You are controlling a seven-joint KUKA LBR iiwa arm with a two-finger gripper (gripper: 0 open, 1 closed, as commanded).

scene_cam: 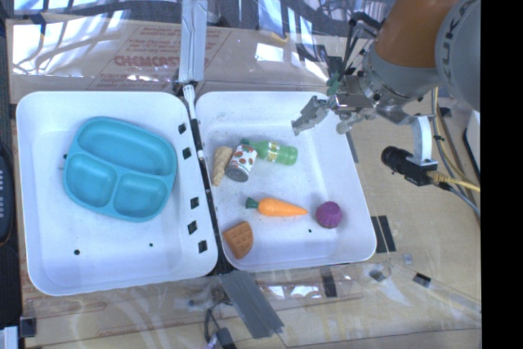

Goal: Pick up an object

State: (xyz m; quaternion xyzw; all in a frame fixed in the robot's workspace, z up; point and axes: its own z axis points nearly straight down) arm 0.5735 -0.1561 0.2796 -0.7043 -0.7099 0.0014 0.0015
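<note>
- Jaws hang above the far right part of the right bin; they look parted with nothing between them, one finger pointing toward the bin's middle.
- No one object is named by the task; the nearest candidate is the green bottle, lying on its side in the far half of that bin, just below the jaws in the view.
- Touching the bottle's cap end is a small can, and a tan bread stick lies against the can by the left wall. I judge a closing grip here could catch two things at once or shove the bottle away, since it is round and may roll.
- Apart from them lie a carrot mid-bin, a purple ball near the right wall, and an orange biscuit at the near left corner; the ball could slip from a pinch.
- A blue divided plate sits in the left bin.
- Readable writing: part of "KUKA" on the arm; red print on the cardboard behind the bins is too blurred to read; the can's label is unreadable.
</note>
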